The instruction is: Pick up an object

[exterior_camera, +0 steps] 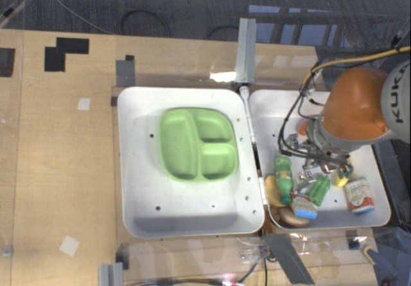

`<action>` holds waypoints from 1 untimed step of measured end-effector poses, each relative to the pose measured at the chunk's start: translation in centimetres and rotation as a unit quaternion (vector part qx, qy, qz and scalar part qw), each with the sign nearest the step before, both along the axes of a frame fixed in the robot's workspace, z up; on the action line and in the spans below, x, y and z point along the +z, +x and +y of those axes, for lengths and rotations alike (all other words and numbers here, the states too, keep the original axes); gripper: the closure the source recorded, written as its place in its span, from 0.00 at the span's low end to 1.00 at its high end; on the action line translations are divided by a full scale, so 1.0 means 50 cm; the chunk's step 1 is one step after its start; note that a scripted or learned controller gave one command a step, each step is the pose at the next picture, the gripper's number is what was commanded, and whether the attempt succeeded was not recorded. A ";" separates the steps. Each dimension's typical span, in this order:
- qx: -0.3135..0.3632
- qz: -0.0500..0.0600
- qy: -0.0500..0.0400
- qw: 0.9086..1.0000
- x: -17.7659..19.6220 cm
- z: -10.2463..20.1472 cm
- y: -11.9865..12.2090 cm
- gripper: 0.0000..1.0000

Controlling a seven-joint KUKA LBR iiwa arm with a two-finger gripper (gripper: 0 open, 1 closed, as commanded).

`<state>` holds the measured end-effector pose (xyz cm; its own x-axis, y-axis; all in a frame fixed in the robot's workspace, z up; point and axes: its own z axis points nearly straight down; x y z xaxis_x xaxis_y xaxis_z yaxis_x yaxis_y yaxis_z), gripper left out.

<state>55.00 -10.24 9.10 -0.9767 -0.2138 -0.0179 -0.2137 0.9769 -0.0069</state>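
The right bin holds a cluster of small objects along its front half. A green bottle lies next to a yellow banana. A second green item lies just right of them, with a small yellow piece beyond it. A red and white can rests near the front right corner. My gripper hangs low over this cluster, between the green bottle and the second green item, under the arm's orange band. I cannot see anything held.
The left bin contains a green divided plate. A blue and orange item and a brown object lie at the right bin's front edge. Cables loop from the arm over the right bin's back half.
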 end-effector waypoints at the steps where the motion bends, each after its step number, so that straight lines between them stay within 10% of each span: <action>1: 0.052 0.002 0.000 0.999 -0.004 -0.033 0.146 0.00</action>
